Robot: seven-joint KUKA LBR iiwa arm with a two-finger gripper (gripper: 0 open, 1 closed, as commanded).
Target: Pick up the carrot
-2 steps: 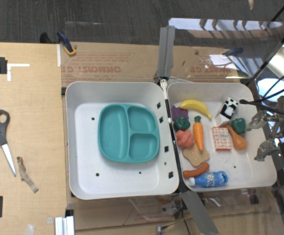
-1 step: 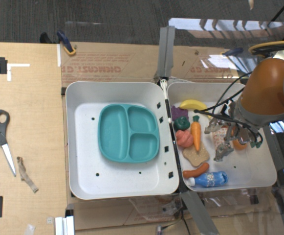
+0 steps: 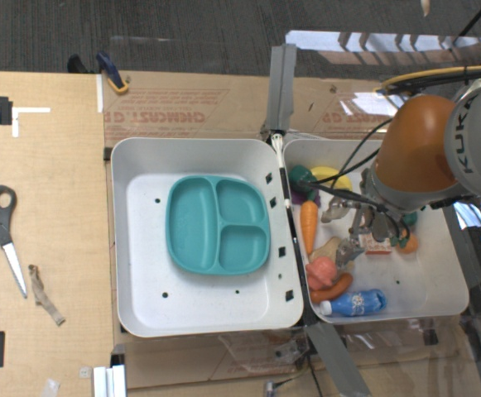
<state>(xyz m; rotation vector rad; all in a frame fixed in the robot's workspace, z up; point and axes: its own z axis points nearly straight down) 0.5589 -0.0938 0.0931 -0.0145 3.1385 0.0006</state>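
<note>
Hovering right of the carrot (image 3: pixel 308 226), the fingers (image 3: pixel 349 251) look unclear, state untellable.

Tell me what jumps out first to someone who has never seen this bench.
The teal divided plate sits alone in the left bin. The grey arm with its orange band hangs over the right bin, its hand above a clutter of toy food. The carrot lies by that bin's left wall.

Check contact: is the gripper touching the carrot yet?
Apart. The camera view shows white bin floor between the carrot, lying along the right bin's left wall, and the gripper to its right.
</note>
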